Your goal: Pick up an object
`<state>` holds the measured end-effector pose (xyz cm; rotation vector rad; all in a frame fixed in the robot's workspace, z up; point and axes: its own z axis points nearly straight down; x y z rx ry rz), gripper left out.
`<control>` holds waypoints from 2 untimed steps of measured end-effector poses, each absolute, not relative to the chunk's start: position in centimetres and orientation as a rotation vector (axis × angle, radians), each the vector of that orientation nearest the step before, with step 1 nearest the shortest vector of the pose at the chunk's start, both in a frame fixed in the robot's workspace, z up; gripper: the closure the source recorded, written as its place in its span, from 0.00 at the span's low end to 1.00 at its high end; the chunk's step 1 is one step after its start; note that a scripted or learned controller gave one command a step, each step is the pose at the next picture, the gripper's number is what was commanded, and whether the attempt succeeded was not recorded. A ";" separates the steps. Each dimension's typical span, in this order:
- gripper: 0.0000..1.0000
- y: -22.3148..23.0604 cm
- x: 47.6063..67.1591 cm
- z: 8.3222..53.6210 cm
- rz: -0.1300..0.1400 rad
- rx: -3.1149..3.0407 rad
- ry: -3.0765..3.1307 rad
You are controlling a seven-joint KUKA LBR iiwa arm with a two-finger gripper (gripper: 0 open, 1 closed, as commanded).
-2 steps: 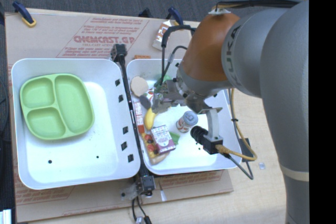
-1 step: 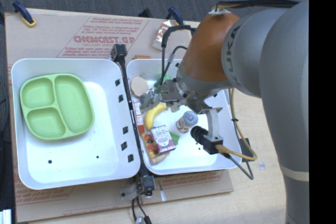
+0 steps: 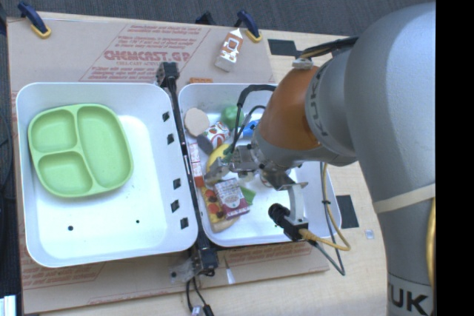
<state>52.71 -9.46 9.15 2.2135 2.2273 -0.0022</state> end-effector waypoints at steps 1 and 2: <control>1.00 -9.4 52.7 10.2 -0.005 2.208 2.238; 1.00 -12.2 50.8 19.4 0.000 2.216 2.226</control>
